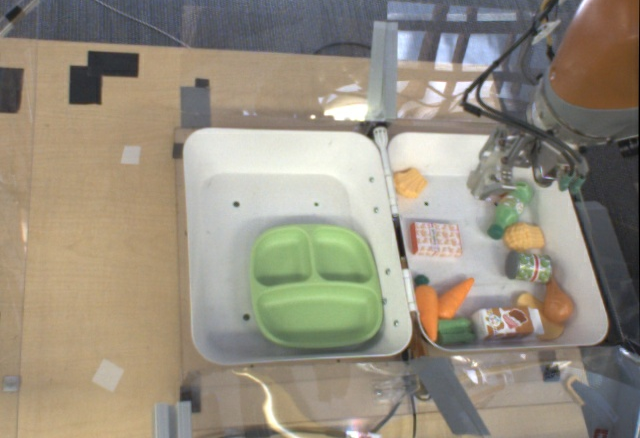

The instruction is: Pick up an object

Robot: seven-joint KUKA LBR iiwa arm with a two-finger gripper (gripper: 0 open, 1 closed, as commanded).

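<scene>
My gripper [512, 174] hangs over the back right part of the right bin [470, 151], on the grey arm with the orange band. Just under and in front of it lies a small green bottle [507, 212], with a yellow corn piece [524, 236] and a small can [530, 267] further forward. I see nothing lifted off the bin floor. A yellow toy food piece [410, 183] lies at the bin's back left. A pink patterned box [436, 239] sits in the middle.
Two carrots [440, 300], a green item [455, 331], a labelled bottle [505, 323] and an orange item [558, 305] crowd the right bin's front. The left bin [230, 166] holds a green divided plate [315, 284]. A ridge [390, 216] separates the bins.
</scene>
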